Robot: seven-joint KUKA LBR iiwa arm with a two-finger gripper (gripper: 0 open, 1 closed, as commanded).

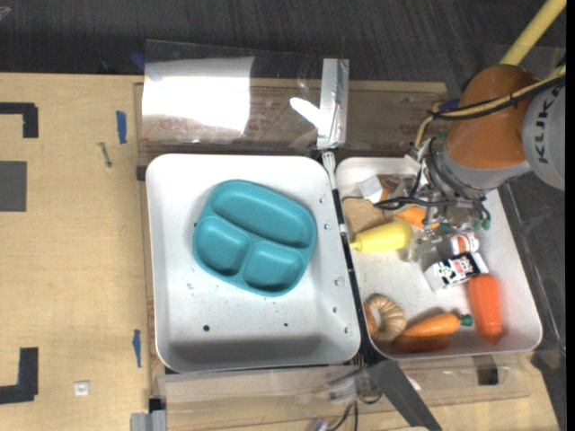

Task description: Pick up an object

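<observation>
Several items crowd the right bin (526, 317) | gripper (437, 215) low among them, state I cannot tell | risk: nudging yellow piece (382, 238) aside, missing.

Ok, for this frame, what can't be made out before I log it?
- Tool: in the camera view the orange wrist covers it from above, so finger state and any hold are unreadable.
- Small orange item beside the yellow piece: partly under cables and tool, kind unclear.
- Black-and-white carton: print too small to read.
- Right bin: top corner hidden by the arm.
</observation>
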